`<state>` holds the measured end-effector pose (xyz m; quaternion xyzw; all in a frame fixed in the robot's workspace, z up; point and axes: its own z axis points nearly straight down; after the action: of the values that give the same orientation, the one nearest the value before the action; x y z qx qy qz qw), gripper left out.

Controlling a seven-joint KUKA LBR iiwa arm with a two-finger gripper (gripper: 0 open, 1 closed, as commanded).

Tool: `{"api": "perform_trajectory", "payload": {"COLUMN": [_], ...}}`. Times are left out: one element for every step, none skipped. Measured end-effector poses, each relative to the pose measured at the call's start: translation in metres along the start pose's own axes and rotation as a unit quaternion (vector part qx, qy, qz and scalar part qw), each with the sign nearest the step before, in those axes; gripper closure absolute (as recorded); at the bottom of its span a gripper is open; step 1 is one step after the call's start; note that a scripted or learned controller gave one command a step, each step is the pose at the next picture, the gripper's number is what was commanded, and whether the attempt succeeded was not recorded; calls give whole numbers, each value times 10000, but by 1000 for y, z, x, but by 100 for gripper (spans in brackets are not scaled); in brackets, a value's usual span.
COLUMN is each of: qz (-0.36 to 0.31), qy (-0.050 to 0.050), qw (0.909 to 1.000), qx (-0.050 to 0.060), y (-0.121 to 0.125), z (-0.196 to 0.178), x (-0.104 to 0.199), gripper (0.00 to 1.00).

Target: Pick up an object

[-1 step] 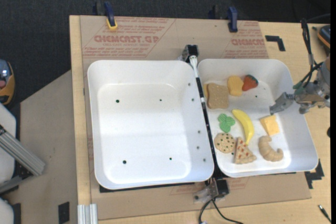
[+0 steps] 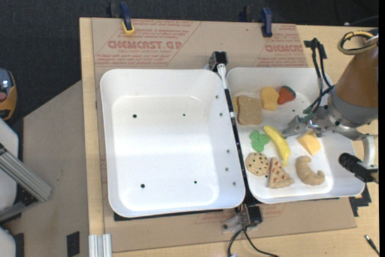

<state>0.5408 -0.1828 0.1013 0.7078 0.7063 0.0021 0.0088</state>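
Cardboard-topped bench (image 2: 180, 39) bearing two white bins, gripper (image 2: 299, 127) lowered into the right bin (image 2: 337, 189), finger state impossible to tell, cheese wedge (image 2: 310, 144) just beside it, banana (image 2: 277, 141) and bread slice (image 2: 249, 110) further left

I see the arm (image 2: 361, 84) cut off at the frame's right edge, its wrist hiding part of the right bin (image 2: 289, 192); the gripper (image 2: 299, 127) is too blurred to read.
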Motion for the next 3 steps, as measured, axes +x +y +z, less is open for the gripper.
{"api": "perform_trajectory", "payload": {"qz": [-14,19,-47], "qy": [-3,7,51], "qw": [9999,9999,10000], "qx": [143,165,22], "y": [117,115,101], "z": [14,3,-90], "x": [69,64,132], "gripper": [0,100,100]}}
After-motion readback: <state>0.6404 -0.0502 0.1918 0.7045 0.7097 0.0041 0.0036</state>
